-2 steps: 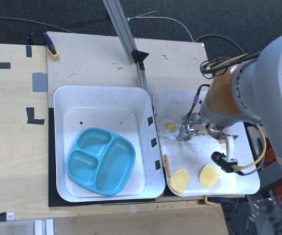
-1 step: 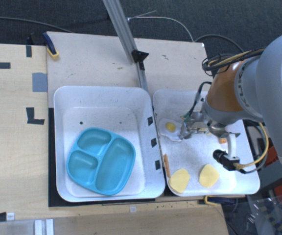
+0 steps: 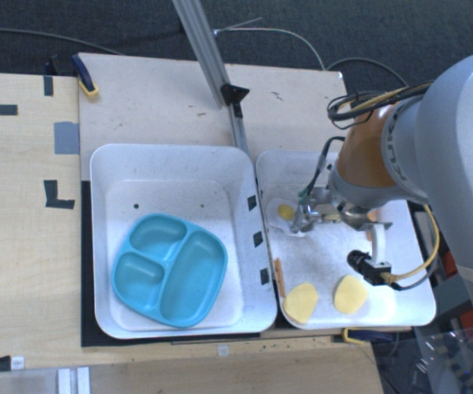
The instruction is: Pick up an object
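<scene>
Yellow small object (image 3: 286,213) sits in the right bin (image 3: 401,306), upper left part, with the hand (image 3: 304,220) down right beside it, so no pickup yet. Can't tell if the hand's clenched. Two yellow lumps (image 3: 300,302) lie lower down; blue divided plate (image 3: 169,269) fills the left bin (image 3: 171,158).

A divided plate (image 3: 169,269) lies in the left bin (image 3: 105,171), two pieces (image 3: 300,302) in the right bin (image 3: 413,306).

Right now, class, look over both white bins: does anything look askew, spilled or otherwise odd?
Nothing looks spilled or damaged. The blue divided plastic plate lies flat but turned at an angle in the left white bin. Two pale yellow rounded pieces sit near the right white bin's front edge, one against its corner.
</scene>
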Available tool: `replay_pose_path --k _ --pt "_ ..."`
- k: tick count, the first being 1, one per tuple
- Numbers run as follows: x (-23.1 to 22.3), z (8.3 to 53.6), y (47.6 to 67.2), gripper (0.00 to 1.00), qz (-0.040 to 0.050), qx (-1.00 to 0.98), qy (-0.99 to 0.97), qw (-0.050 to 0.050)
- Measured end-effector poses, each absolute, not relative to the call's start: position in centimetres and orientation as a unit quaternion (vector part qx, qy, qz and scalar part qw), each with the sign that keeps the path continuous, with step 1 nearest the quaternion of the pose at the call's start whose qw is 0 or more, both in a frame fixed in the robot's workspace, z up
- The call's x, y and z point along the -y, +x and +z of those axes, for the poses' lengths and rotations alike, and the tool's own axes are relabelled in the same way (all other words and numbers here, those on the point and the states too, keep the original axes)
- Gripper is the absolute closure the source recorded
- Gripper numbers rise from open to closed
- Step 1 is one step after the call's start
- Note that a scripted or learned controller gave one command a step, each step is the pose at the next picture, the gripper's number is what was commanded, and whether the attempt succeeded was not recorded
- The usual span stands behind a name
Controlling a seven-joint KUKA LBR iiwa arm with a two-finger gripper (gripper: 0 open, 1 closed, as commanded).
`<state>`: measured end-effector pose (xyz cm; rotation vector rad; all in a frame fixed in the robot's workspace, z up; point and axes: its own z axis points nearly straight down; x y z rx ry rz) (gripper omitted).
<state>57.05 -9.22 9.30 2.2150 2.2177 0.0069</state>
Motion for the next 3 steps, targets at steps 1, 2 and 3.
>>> replay_pose_path --k 1,2,3 --pt "5.7 19.3 56.0 1.00 0.0024 -0.709 0.705 0.002" --pt "1.7 18.8 51.0 1.00 -0.0016 -0.708 0.706 -0.003" --pt "-3.9 18.8 52.6 1.00 -0.0001 -0.710 0.704 -0.001"
